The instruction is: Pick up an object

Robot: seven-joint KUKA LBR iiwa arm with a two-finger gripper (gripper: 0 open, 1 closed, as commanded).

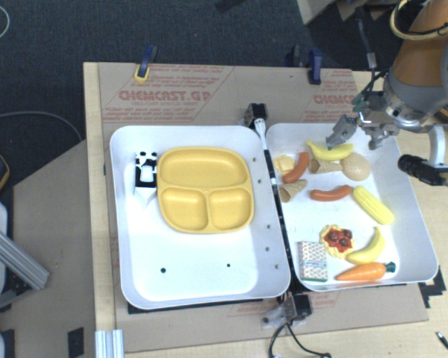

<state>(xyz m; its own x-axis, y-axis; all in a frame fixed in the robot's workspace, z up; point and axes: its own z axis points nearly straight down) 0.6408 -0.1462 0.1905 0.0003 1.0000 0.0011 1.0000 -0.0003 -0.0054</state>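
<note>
Dark carpet surrounded the bench [209, 88], whose brown board top carried printed lettering and two clamps along its far edge. Two shallow white bins sat side by side on it. The left bin [201, 274] held a yellow divided plate [205, 187] and, beside that plate, a small black-and-white item [145, 171] too small to identify.

The grey arm with its orange band reached in from the right, and its fingers [364, 131] hung apart over the far end of the right bin [414, 222], clamped on nothing. One dark fingertip [340, 134] stood just above a yellow banana [330, 152], which lay directly below the fingers; whether it touched the fruit could not be told. Just beside the fingers, toward the near side, rested a beige round piece [355, 168]. Further from them, toward the bin's left wall, lay a sausage [297, 168], and nearer the middle a second sausage [331, 194] next to a corn cob [373, 204]. Well apart from the fingers, at the near end, sat a second banana [367, 247], a carrot [362, 272], a pizza slice [336, 239] and a small printed packet [311, 260].
</note>
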